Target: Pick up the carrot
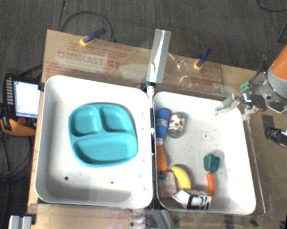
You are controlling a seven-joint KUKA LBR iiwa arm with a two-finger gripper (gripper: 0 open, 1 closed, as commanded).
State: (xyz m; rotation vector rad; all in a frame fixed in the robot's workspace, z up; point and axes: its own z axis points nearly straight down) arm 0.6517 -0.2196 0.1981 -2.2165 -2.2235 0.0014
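The carrot (210,184) is a short orange piece lying in the front right part of the right bin (245,148), with a dark green piece (211,161) just behind it. My gripper (234,110) hangs over the bin's back right corner, well behind the carrot and apart from it. Its two thin fingers (221,109) are spread open, and nothing is between them. The orange band of the arm sits at the right edge of the view.
The right bin also holds a blue can (161,120), a spotted small can (177,124), an orange object (161,160) by the left wall, a yellow fruit (180,176) and a white carton (192,200). A teal divided plate (103,133) lies in the left bin (48,177).
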